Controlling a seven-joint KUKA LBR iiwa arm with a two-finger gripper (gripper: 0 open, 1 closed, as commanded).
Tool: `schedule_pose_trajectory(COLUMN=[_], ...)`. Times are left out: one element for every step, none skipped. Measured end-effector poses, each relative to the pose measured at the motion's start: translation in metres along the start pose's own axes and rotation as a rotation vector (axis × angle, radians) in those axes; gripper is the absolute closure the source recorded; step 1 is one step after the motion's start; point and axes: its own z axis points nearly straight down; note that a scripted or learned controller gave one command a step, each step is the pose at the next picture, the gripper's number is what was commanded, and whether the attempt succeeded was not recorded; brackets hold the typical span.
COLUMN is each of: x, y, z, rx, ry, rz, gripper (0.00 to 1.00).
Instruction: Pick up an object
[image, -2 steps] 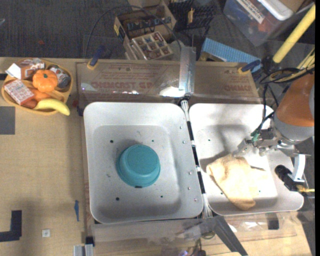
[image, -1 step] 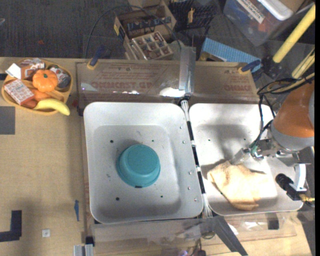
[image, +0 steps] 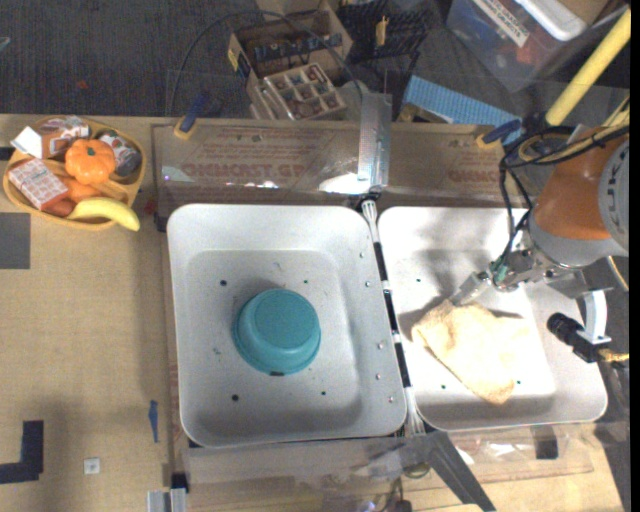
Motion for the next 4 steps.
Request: schedule_pose_trajectory(x=[0.036, 0.055, 0.032, 0.04], y=[0.083, 0.059, 0.083, 0.088], z=[0.001, 0.0, 0.001, 0.001], rx=[0.007, 0.0, 0.001, 0.008], ry=[0.0, 0.002, 0.0, -0.003], rz=[-0.225, -0.228, -0.071, -0.08], gripper=[0.0, 0.0, 0.0, 0.0])
